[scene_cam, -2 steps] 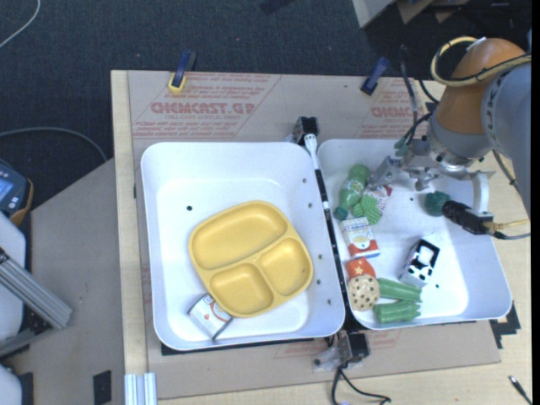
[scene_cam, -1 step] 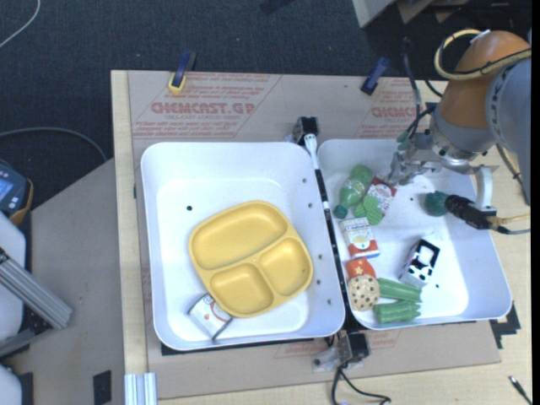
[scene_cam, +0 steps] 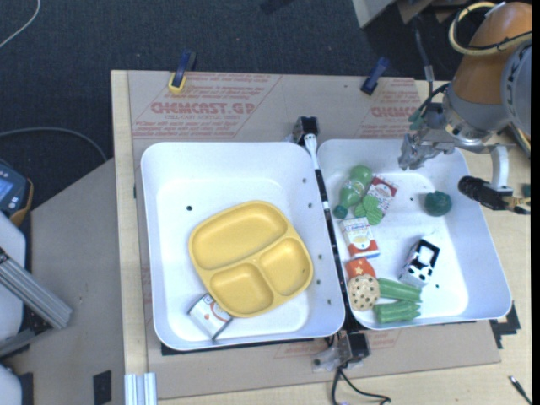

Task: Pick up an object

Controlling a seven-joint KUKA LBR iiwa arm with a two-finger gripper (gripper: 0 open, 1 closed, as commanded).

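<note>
On a bench covered with brown printed board, two shallow white bins sit side by side, seen from above at a slant. The left bin is the larger-looking of the pair and holds a yellow divided plate with three compartments, lying near its middle. A small white carton lies tucked against the plate's lower left edge, near the bin's front wall.

The right bin holds a scatter of small things. Along its left side, from back to front: a cluster of green toy pieces, a small red and white packet, a white and red box, a small red piece and a round speckled cookie. Two green cylinders lie side by side just right of the cookie, near the front wall. A black and white block stands just above them. A dark green round object lies alone toward the bin's right side.

The grey arm with its orange band reaches in from the right. Its gripper hangs over the back of the right bin, apart from every object there; whether its fingers are spread or pressed together cannot be told at this size.
</note>
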